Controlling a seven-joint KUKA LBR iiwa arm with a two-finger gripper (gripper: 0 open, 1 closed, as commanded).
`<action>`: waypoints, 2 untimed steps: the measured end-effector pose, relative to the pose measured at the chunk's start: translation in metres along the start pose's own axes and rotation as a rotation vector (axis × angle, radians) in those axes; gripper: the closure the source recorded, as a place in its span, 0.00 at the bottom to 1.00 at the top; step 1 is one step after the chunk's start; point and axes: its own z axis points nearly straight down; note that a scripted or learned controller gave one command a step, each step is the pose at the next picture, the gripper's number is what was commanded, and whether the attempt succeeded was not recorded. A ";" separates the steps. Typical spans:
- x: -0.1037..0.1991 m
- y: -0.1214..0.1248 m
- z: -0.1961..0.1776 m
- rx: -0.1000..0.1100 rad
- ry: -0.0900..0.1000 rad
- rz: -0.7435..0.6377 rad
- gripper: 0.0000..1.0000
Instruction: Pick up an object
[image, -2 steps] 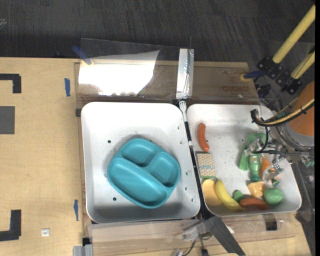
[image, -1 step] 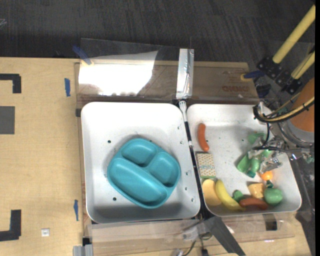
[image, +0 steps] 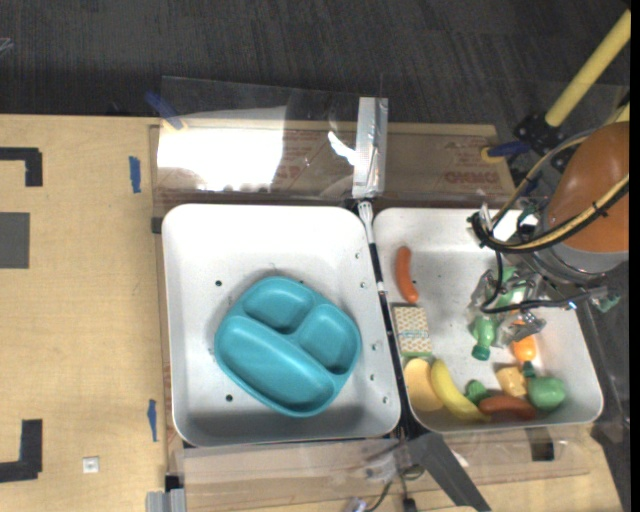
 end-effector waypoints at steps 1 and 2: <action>-0.040 0.006 -0.055 0.001 -0.001 0.068 1.00; -0.083 0.020 -0.059 -0.001 0.000 -0.059 1.00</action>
